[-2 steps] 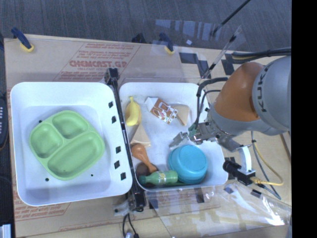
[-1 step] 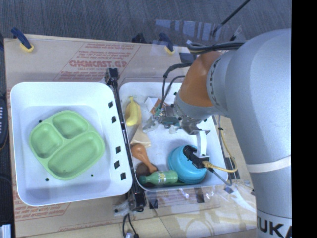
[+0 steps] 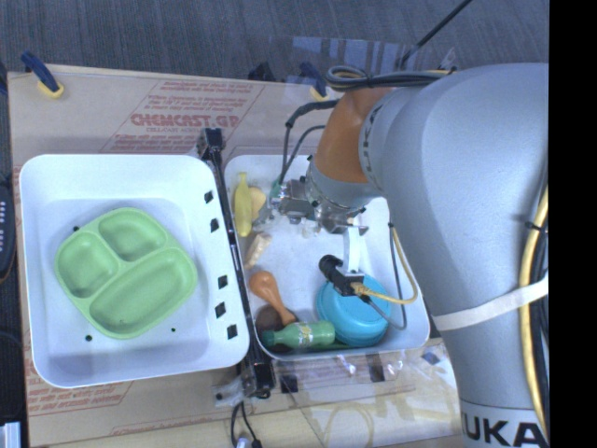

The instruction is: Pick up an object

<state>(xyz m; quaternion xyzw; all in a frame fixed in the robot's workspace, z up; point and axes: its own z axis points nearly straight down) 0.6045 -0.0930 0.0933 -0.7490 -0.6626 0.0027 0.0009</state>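
My gripper point(image 3: 300, 203): low over the far end of the right bin; I cannot tell how it is set, since my wrist hides it.
My arm point(image 3: 466, 213): grey bulk coming in from the right, orange band point(image 3: 343, 143) just above the wrist, covering the bin's right side.
Right bin point(image 3: 407, 339): white and shallow, crowded with small things.
Banana point(image 3: 243, 205): yellow, lying along the bin's left wall, just left of my gripper.
Pale object point(image 3: 257, 246): just nearer than the banana; too blurred to name.
Orange object point(image 3: 270, 290): near the left wall, rounded end toward the far left.
Green bottle point(image 3: 300, 336): on its side along the near wall.
Blue bowl point(image 3: 352, 315): in the near right corner, touching the bottle's end.
Left bin point(image 3: 42, 250): white, holding a green divided plate point(image 3: 126, 271) with three compartments.
Bench point(image 3: 177, 110): brown cardboard sheet with red printing, under both bins.
Clamp point(image 3: 42, 75): blue and yellow, at the far left corner.
Floor point(image 3: 187, 17): dark grey carpet beyond the bench.
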